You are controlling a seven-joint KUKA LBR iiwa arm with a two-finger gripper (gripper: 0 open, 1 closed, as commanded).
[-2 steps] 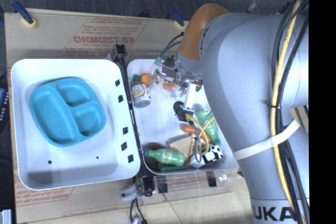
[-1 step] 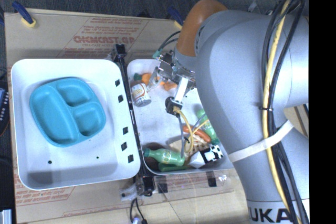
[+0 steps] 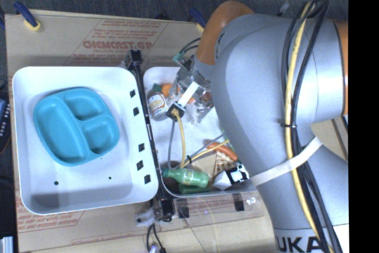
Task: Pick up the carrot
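Observation:
A small orange piece that looks like the carrot (image 3: 167, 89) lies at the far end of the right bin (image 3: 155, 75), just above a round tin (image 3: 157, 105). My gripper (image 3: 190, 93) hangs low over that end of the bin, right beside the orange piece and slightly to its right. The arm's grey body hides much of the right bin.
A blue divided plate (image 3: 76, 125) lies in the left bin (image 3: 35, 189). In the right bin's near end are a green bottle (image 3: 186, 178), an orange-brown item (image 3: 225, 154) and a black-and-white item (image 3: 237, 174). A yellow cable (image 3: 181, 140) hangs from the wrist.

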